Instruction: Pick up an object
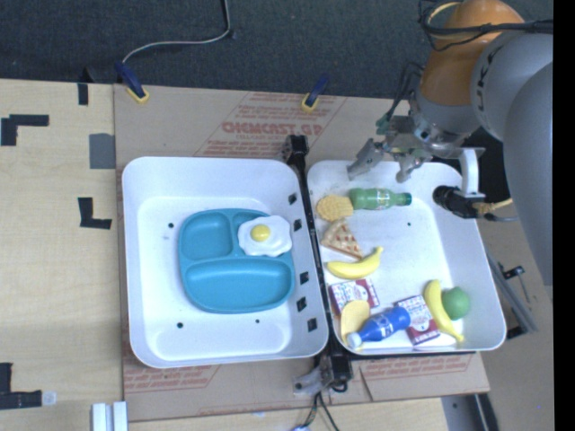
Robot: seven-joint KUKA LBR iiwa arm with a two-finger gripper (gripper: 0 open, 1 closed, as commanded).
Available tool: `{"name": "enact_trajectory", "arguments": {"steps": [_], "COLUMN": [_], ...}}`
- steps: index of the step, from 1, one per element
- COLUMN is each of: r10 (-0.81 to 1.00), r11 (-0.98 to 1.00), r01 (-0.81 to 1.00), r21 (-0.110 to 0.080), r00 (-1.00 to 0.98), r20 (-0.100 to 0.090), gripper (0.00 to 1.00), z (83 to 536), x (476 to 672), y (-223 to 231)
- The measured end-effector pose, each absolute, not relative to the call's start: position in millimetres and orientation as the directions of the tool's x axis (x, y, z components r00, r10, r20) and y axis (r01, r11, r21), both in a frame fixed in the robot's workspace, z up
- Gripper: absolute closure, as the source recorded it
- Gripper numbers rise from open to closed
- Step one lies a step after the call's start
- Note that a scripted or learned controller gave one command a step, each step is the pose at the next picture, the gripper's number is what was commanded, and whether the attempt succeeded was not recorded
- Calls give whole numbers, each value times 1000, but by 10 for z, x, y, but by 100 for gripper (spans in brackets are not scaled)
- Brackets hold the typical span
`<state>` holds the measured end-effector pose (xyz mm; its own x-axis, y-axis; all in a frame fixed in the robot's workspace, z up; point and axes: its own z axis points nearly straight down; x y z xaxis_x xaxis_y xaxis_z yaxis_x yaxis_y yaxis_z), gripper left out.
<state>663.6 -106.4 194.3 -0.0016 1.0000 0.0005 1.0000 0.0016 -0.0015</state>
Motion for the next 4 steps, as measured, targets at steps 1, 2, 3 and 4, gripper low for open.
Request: {"name": "enact_trajectory", "arguments": {"steps": [1,2,3,4], "r10": [1000,1000,1000,1000], "r11": [1,2,0,0], "r01": [1000,1000,1000,1000], "r21": [-2,-1,-1,4], "r00": [-1,-2,0,0], "r20": [0,0,-1,-1], "gripper": [0,0,0,0], "z": [1838,1839,1840,932], "x": [6199,6682,5922,5856], "y": [-730,-510,-550,-943]}}
